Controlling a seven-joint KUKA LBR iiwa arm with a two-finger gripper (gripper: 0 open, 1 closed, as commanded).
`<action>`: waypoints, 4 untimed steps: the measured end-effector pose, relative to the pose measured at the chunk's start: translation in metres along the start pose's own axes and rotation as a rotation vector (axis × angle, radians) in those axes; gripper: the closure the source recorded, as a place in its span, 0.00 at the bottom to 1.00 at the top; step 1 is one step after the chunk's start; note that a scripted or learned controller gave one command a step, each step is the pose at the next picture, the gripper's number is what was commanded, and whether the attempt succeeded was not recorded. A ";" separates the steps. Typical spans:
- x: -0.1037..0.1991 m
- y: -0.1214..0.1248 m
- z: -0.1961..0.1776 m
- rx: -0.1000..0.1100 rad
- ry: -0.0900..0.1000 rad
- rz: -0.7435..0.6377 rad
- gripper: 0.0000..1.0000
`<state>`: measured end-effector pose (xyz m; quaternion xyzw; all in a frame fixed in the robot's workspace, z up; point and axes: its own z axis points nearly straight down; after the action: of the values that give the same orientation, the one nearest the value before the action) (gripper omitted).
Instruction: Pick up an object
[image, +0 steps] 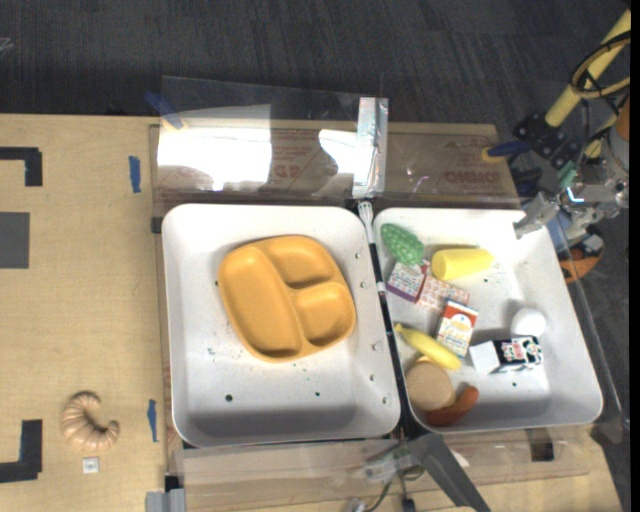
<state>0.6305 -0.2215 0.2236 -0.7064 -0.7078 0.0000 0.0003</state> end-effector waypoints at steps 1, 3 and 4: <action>0.051 -0.018 0.090 0.009 0.002 0.399 0.00; 0.090 -0.003 0.125 -0.007 0.000 0.195 1.00; 0.090 -0.005 0.126 -0.001 0.000 0.195 0.00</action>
<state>0.6254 -0.1316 0.0972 -0.7719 -0.6357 -0.0004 0.0000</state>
